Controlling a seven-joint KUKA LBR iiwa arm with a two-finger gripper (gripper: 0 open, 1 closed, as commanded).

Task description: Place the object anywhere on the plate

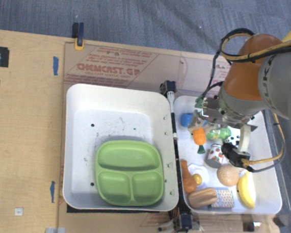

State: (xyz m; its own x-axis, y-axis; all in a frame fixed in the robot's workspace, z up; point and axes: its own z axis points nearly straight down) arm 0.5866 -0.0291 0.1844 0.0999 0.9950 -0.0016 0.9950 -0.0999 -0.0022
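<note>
From above, we see the green plate [129, 172] in the left bin [77, 132] with nothing on it, so the task is barely begun. The gripper [212, 126] hangs low over the right bin [275, 200], above the carrot [199, 136]; whether it grips anything we cannot tell. Banana [246, 190], bun [227, 175] and bread [203, 197] crowd that bin. The divider between bins must be cleared; the plate itself offers open room.

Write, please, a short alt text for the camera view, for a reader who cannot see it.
A grey and orange robot arm reaches from the right over the right white bin, which holds toy foods such as a banana. In the left white bin lies a green divided plate with nothing on it.
</note>
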